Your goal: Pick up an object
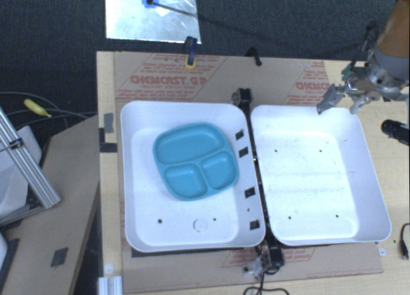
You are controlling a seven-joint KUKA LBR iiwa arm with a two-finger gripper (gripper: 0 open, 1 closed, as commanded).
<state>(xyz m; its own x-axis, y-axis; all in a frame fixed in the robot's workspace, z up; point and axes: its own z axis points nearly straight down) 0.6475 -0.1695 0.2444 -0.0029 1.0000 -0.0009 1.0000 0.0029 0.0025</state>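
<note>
Thing to pick up: you see a blue plate (194, 169) with three sections, one long one at the back and two smaller ones at the front.
Its look: it is light blue, smooth, with round corners and a raised edge. It lies flat and is turned a little in the bin.
Where it is: it sits in the left bin (138, 229), near the middle, a bit toward the back. Nothing lies on it.
Right bin (368, 178): you see its white floor with small dark dots and faint grey marks.
Gripper (338, 102): it hangs over the back right corner of the right bin, well apart from the blue plate. Its two fingers are spread, and nothing is between them.
Arm (392, 43): it comes in from the right. The picture edge cuts it off, so you see just the wrist and a bit of the orange band.
Worktop (211, 75): it is a brown board with red letters. The bins cover part of the letters.
Hard to see: the small dark clips (246, 152) between the two bins are tiny, and you cannot tell what they are. A faint ring (200, 225) shows on the left bin floor near the front.
Behind the worktop: a shiny sheet (128, 5) lies on the dark floor, with a thin dark rod across it. The top of the picture cuts the rod off.
</note>
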